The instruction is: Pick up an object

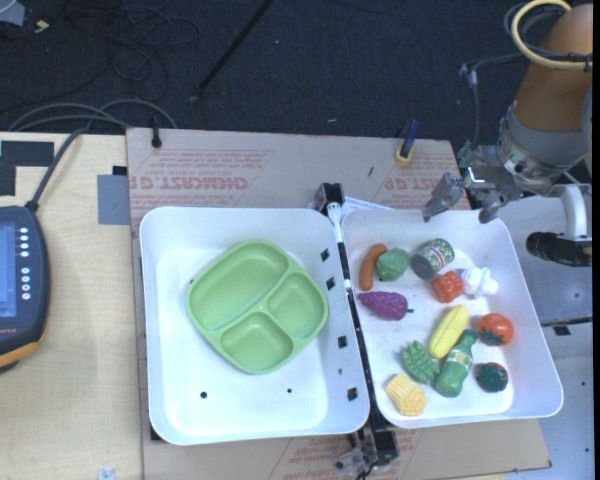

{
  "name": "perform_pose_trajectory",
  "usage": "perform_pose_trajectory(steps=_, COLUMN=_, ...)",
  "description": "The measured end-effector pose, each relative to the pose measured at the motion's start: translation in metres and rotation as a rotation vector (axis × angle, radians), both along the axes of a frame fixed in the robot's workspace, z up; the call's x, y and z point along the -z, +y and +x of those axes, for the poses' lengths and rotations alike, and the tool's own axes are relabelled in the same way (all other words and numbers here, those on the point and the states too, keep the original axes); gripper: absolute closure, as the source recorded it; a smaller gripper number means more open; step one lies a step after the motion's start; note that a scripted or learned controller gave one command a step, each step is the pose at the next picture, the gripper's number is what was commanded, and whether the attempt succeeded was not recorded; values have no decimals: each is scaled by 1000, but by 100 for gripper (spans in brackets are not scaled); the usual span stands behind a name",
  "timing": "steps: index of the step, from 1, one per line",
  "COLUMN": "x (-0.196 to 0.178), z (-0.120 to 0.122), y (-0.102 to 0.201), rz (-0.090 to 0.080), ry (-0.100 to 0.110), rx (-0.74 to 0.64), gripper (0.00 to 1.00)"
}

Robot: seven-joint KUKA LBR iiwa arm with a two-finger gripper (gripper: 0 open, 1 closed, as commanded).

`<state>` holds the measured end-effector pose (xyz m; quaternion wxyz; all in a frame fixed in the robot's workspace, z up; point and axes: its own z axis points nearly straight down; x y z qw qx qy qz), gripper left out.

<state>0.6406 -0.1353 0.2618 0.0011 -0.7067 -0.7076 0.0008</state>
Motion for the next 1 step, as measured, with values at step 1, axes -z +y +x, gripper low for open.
perform_pose_trajectory(steps=1, x=-88, z=-59, y=66, rz=2, ry=-6, rx=-5, gripper=0)
